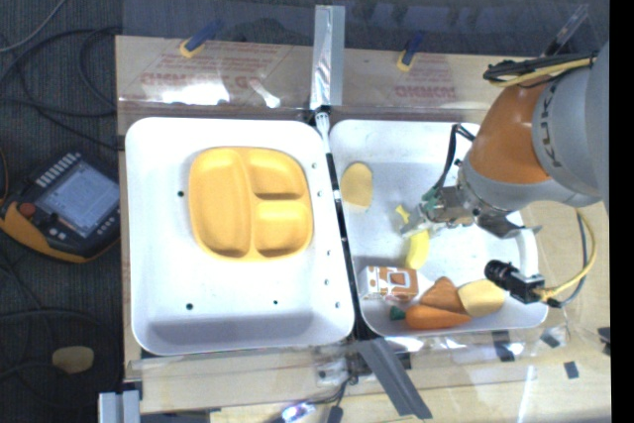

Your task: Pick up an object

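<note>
Hanging low over the right bin (396, 168), near its middle: the gripper (433, 210), at the end of the grey and orange arm (515, 149). Too dark and tucked under the wrist to tell if open or closed. Nothing seen held in it. Just below it and a bit to the left in the view: a long yellow piece (418, 251), lying flat on the bin floor, close by but apart. Long way running up and down the view, with a small lean. Nearest toy, so likely the one to grab. Probably a short move toward it, then a squeeze across the thin way, not along the long way. Further off along the near wall: a small box (389, 282), a carrot (436, 314) and a pale wedge (480, 296), packed close together and likely harder to grab.
</note>
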`<state>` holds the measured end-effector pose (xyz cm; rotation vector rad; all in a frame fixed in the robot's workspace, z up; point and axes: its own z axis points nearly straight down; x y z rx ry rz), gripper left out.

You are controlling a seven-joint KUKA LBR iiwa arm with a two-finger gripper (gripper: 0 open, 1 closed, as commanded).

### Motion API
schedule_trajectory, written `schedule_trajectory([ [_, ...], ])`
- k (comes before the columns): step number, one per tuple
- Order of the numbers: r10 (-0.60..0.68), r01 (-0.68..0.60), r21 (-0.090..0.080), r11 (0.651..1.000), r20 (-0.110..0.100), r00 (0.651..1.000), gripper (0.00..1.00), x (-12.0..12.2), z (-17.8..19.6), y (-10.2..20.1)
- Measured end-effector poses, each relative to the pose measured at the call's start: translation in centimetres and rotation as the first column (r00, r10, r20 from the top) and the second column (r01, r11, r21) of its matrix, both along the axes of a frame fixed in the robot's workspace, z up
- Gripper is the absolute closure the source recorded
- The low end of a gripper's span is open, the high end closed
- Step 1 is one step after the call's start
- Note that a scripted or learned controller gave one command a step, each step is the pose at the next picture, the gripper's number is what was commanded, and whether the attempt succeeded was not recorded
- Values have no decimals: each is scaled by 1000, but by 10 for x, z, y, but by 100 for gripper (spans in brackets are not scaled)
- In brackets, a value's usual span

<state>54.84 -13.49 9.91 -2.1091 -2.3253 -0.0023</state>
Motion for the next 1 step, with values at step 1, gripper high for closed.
schedule_trajectory([
  [1,3,-3,-3,1000,-4,1000,100,37,81,78],
])
